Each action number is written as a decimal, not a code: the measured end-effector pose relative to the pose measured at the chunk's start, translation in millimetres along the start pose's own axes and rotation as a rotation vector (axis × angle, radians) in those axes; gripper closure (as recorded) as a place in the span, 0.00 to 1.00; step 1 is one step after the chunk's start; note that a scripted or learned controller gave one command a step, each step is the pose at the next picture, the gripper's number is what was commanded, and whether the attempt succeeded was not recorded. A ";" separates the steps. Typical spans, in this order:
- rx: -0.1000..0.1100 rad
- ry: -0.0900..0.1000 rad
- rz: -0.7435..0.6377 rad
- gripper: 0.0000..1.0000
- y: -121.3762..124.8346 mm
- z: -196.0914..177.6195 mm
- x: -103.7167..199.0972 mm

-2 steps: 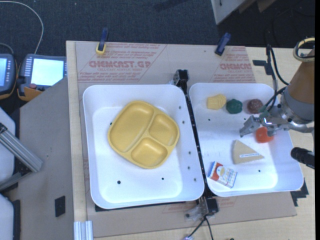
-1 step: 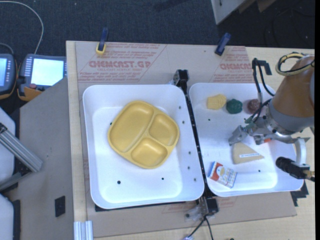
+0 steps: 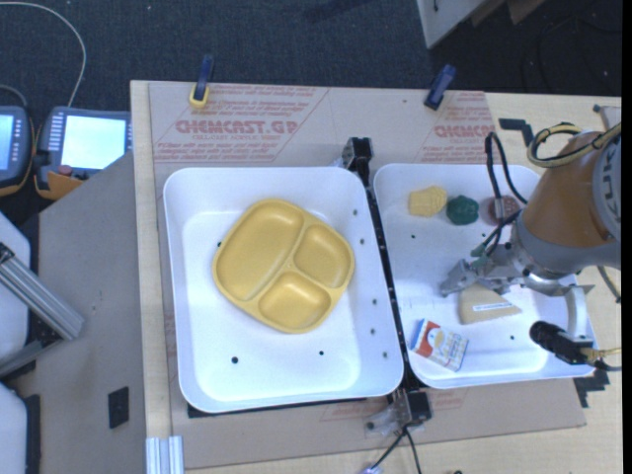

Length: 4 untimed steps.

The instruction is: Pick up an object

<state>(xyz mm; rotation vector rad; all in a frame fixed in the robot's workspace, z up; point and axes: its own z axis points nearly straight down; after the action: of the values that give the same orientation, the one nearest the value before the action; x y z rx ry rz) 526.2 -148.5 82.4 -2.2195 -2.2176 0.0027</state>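
Hand (image 3: 464, 279) beside cream block (image 3: 487, 308)

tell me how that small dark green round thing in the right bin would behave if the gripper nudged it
The green ball looks rounded, so it would probably roll rather than slide. It touches or nearly touches the yellow piece, so a push leftward would likely shift that too. Its small size suggests it is light, though its material cannot be told.

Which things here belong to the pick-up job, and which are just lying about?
Job in hand:
pincer
cream wedge
yellow lump
green ball
small card packet
right bin

Lying about:
yellow divided tray
left bin
blue clamps
tablet
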 end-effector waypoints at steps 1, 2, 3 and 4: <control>-0.005 -0.002 0.000 1.00 1.0 -12.5 -0.3; -0.010 -0.004 -0.002 1.00 8.7 -58.0 -3.4; -0.011 -0.004 -0.003 1.00 19.4 -108.2 -0.4; -0.011 -0.004 -0.002 1.00 13.2 -154.8 0.0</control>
<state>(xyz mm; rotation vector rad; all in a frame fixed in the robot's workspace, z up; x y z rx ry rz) 540.0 -148.7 237.1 -2.2246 -2.2280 -0.0053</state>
